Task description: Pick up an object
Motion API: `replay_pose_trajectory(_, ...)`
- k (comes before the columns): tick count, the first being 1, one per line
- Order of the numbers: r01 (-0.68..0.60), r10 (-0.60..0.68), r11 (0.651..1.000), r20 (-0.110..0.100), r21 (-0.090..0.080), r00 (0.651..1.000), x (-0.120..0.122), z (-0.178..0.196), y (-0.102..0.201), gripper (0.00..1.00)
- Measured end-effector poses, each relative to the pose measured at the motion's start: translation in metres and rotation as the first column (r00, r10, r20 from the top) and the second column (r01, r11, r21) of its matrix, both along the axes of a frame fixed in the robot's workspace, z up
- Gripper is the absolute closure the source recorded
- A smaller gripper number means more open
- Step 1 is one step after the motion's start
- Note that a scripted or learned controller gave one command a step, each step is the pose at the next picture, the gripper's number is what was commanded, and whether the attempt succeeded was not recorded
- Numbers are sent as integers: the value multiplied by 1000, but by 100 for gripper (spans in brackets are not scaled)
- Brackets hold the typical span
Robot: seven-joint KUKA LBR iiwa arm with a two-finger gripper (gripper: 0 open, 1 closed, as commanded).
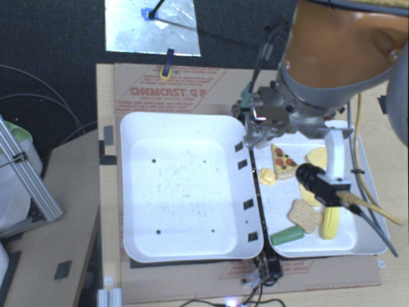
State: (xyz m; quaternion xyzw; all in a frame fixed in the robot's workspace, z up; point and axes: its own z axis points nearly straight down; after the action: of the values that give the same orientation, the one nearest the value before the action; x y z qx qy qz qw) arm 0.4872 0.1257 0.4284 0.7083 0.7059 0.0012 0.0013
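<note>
The arm (345, 37), grey below an orange band, is seen filling the upper right of the frame. Its gripper (255, 123) is lowered toward the centre, just right of the middle.

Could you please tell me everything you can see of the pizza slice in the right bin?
The pizza slice is a small toy wedge, plastic by its look, with a yellow top, red round spots and a tan crust edge. It lies flat on the floor of the right bin, near the bin's far left part, its tip pointing down and to the right. The gripper hangs just to its upper left. A pale yellow piece lies beside its lower left.
</note>
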Motion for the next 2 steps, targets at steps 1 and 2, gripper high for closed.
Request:
replay_pose_trajectory(1,-1,1,1000,0,1,1000,0,1,-33,100)
replay_pose_trajectory(2,-10,10,1000,3,2,1000,1,13,-31,100)
